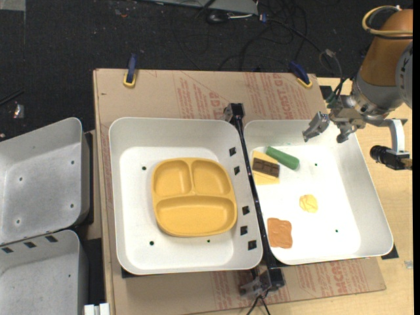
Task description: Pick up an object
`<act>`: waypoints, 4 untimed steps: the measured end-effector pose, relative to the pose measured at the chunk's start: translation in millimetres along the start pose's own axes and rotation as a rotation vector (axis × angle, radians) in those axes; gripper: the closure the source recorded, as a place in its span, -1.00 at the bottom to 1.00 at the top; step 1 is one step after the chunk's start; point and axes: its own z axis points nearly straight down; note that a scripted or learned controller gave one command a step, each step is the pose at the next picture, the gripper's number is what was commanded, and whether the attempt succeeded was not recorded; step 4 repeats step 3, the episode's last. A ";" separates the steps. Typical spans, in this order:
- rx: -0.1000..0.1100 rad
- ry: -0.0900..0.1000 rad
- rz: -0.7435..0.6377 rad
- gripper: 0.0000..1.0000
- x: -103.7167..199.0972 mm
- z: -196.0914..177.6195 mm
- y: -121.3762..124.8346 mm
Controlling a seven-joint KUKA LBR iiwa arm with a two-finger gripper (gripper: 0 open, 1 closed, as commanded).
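In the right shallow white bin point(367, 195) lie four small pieces of toy food, none of them between the gripper's fingers: a smooth green stick-shaped piece point(283, 157) lies at a slant near the bin's far left part, and just beside it toward the camera sits a flat pale-yellow square slab topped with a dark brown bar point(266, 169). Near the bin's middle rests a small round yellow knobbly piece point(308, 203), and close to the near left corner lies a flat orange-brown slab with rounded corners point(280, 232). The left shallow white bin point(131, 241) holds a glossy yellow plastic tray with three compartments point(194, 197), rounded at the corners. Both bins rest on a sheet of brown cardboard point(197, 90) clipped to the bench. The grey two-finger gripper point(328, 128) hangs over the right bin's far edge, its fingers spread apart and pinching nothing, with the arm's orange band point(387, 51) above it at the right.
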 end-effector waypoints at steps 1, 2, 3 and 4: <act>-0.014 -0.003 -0.003 -1.00 0.6 -9.7 3.2; -0.012 -0.003 -0.002 -1.00 -2.7 52.8 5.6; -0.012 -0.003 -0.005 -1.00 -2.1 95.3 6.2; -0.012 -0.003 -0.005 -1.00 -2.1 95.3 6.2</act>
